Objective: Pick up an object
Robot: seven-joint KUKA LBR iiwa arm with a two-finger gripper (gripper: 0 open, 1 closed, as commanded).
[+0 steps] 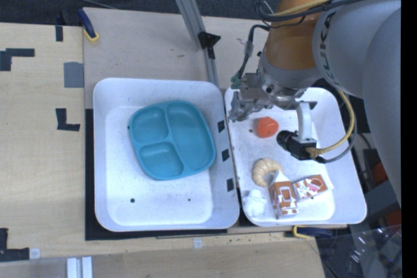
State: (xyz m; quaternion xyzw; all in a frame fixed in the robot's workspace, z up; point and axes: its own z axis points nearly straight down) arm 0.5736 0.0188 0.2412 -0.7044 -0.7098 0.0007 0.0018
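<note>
Overhead, the gripper (242, 105) hangs low at the upper left corner of the right bin (348, 195), beside the orange ball (266, 127); whether it is parted or closed cannot be told from this angle. The ball lies free on the bin floor, just right of the gripper and not in its grasp. Below the ball rests a croissant (265, 170), and beyond that a red-and-white packet (296, 193) and a small white lump (255, 202) near the bin's front wall. A black fitting (293, 143) on the arm's cable hangs right of the ball. Left of the ball, across the divide, the left bin (107, 205) carries a blue plate (172, 139) with three compartments.
</note>
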